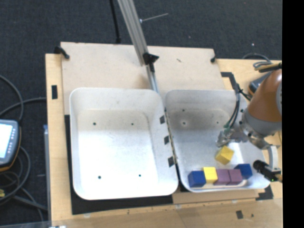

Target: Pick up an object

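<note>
A wooden desk (57, 127) fills most of the frame, with dark carpet (47, 13) around it at the top and left. Two shallow white bins sit side by side on it: the left bin (76, 141) in the middle left, the right bin (190, 99) in the middle right, their rims touching along the centre.

The arm (265, 103) enters from the right edge, its orange band above the right bin's right wall. The claw (227, 139) hangs at the right side of the right bin, just above a tilted yellow block (225, 155) — whether its fingers are apart or together, or touch the block, I cannot tell from this slant.

Along the right bin's bottom wall lies a row of blocks, each touching the next: a blue block (196, 178) at the left, then a second yellow block (210, 175), then a purple block (229, 176). Another blue block (243, 170) sits just right of the purple one, slightly higher in the frame. The tilted yellow block lies apart from the row, near it and above it.

A grey metal rail (133, 27) runs from the top centre down to the gap between the bins. At the far left edge a handheld screen (7, 144) rests on the carpet, with black cables (19, 103) looping near it.
</note>
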